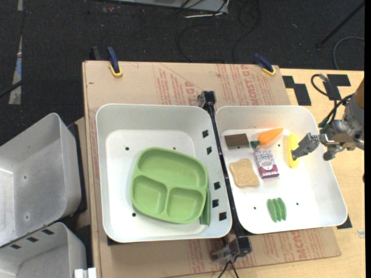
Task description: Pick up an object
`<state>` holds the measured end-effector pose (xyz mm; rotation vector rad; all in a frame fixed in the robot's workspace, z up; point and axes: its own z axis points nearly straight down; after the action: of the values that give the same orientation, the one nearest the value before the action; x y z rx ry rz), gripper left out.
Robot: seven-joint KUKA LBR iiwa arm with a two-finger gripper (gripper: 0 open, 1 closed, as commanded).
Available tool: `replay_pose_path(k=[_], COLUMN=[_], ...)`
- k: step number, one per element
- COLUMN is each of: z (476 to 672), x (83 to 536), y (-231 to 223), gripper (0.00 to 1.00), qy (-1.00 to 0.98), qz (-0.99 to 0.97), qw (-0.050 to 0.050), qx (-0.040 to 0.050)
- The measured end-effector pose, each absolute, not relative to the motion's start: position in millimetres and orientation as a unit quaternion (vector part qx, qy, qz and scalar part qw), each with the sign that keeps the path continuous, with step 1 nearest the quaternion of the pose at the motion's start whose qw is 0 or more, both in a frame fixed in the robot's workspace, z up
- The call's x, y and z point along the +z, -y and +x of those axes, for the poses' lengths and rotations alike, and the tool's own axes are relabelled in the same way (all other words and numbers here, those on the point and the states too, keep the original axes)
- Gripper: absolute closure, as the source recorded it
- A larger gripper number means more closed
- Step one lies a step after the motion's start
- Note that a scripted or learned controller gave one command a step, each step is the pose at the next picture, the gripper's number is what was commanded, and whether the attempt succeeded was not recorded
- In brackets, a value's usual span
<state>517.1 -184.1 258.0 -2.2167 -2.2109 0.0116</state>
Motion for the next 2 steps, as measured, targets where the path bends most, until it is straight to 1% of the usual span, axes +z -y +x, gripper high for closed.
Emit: replay_pose_path(k=[1,2], z=[519.5,524.0], x=[265,209], y=[183,192], gripper=[0.00,0.00], qy=[0.708,0.706], qz=[-0.707,-0.708], qw=[0.000,0.002], qx=[0.0004,0.0012])
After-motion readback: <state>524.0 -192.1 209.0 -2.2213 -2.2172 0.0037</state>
